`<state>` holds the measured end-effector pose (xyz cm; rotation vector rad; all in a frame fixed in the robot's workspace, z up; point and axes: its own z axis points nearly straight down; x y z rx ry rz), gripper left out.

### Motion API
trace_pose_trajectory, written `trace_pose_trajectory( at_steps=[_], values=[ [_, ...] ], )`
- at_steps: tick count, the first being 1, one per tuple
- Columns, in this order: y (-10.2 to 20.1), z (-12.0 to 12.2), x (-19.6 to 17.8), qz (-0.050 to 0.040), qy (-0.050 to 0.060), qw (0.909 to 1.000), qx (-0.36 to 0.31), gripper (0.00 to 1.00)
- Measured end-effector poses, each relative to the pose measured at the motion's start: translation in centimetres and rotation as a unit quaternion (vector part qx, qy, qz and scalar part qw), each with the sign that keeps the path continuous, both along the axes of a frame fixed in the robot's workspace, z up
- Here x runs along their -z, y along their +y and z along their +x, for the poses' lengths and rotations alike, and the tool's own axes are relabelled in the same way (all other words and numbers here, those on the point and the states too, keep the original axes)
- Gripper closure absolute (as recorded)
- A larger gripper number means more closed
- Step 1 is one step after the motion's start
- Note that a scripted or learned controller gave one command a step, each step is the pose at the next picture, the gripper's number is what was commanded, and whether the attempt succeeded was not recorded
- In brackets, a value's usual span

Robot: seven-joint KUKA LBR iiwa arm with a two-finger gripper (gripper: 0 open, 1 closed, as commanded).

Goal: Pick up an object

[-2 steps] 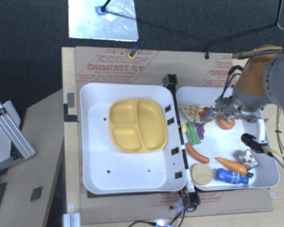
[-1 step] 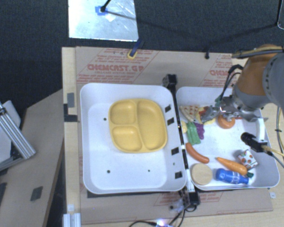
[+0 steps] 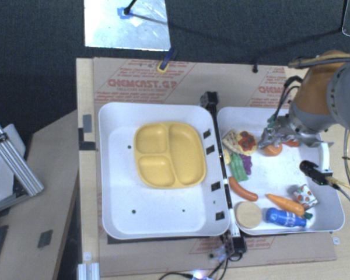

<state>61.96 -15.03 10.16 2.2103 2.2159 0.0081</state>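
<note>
Orange tomato [image 3: 272, 150] under the tool [image 3: 270, 137], grip state unclear; pizza slice [image 3: 240, 140] just left

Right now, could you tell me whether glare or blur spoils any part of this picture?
In the camera view, a shiny sheet above the bench glares pale; the white bins are bright but not washed out, and the yellow tray reads clearly; the small toys by the gripper are soft, their edges hard to separate.

yellow divided plate [image 3: 169, 154] in left white bin [image 3: 114, 174], cardboard sheet [image 3: 146, 80] beneath
</note>
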Motion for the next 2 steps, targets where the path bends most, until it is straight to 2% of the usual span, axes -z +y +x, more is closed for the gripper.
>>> trace_pose_trajectory(
  at_steps=[1,2],
  values=[
    [-0.2,0.4,-4.4,0.0019,0.003,1.0,0.0,1.0],
    [0.5,0.8,-10.6,0.0016,0.002,1.0,-0.002,1.0]
  ],
)
